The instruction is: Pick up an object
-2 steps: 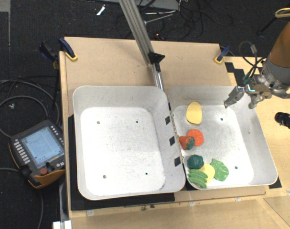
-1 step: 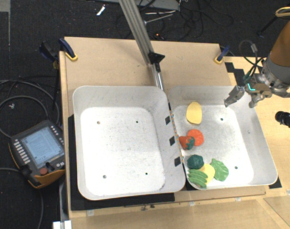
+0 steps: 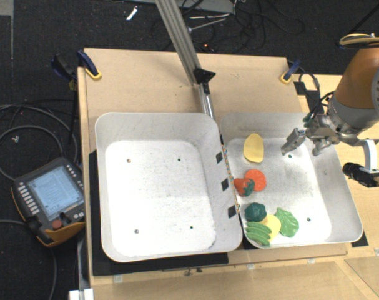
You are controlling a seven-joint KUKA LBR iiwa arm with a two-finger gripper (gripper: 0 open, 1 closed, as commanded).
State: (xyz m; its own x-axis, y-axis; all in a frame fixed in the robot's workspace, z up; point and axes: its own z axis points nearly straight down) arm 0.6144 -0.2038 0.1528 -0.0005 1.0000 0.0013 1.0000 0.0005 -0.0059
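Note:
The right bin point(image 3: 329, 192) holds several toy foods along its left side. A yellow oval piece point(image 3: 253, 148) lies at the back, with a red-orange piece point(image 3: 253, 180) in front of it. Nearer the front sit a dark green broccoli-like piece point(image 3: 255, 212), a small yellow piece point(image 3: 272, 223), a light green leafy piece point(image 3: 288, 223) and a green pod point(image 3: 259, 232). My gripper point(image 3: 305, 145) hangs over the bin's back right part, to the right of the yellow oval and apart from it. It is open, with nothing between its fingers.
The left bin point(image 3: 114, 136) lies beside the right one, their rims meeting near the middle. A slanted metal pole point(image 3: 180, 33) reaches down to the bins' back edge. Clamps hold the bench's back corners. A teach pendant point(image 3: 49, 195) lies off the bench at left.

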